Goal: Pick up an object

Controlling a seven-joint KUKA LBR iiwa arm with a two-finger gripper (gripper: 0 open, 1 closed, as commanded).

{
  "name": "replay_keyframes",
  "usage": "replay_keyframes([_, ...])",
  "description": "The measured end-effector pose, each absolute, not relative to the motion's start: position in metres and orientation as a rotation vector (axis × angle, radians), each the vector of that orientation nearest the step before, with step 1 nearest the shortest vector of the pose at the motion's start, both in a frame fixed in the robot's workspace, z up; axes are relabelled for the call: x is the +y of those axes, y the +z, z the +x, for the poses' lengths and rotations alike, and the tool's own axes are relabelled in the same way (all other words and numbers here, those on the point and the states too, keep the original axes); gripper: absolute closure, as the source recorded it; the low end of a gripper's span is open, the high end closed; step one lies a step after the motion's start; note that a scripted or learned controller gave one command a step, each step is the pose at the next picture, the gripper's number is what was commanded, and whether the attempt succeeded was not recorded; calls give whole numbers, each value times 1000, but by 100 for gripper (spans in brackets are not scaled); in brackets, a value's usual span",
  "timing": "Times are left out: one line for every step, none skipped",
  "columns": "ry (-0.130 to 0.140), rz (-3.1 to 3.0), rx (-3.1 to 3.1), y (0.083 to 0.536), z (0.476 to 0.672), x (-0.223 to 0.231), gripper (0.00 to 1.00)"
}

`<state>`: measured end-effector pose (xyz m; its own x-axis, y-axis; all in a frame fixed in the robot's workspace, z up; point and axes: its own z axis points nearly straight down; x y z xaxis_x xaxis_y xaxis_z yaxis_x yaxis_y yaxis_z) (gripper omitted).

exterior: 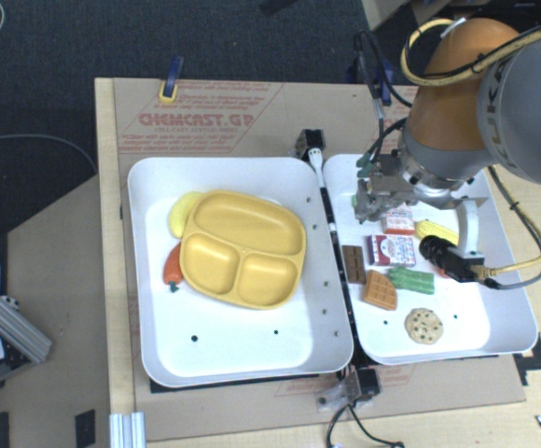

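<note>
Currently my gripper (380,197) sits low over the right bin (508,329), near its back-left corner; can't tell its grip state. Toys crowd just beside it: red-white carton (394,249), brown bar (353,262), waffle (380,290), green piece (410,280), cookie (423,325), corn (436,231). Left bin (224,343) holds a yellow divided tray (242,248), with bare floor along its front. Both bins sit on cardboard (205,110), dark carpet (65,26) around.

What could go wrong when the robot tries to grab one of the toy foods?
The toys in the right bin lie close together, so the pincer might nudge the red-and-white box or chocolate bar instead of lifting one cleanly. The cookie and waffle look flat, probably hard to pinch.
</note>
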<state>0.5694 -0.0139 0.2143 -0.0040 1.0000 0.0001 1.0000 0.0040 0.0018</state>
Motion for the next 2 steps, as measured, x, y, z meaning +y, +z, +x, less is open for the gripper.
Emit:
replay_keyframes([2,2220,2219,221,566,-23,100])
replay_keyframes([1,2218,2221,216,572,-10,100])
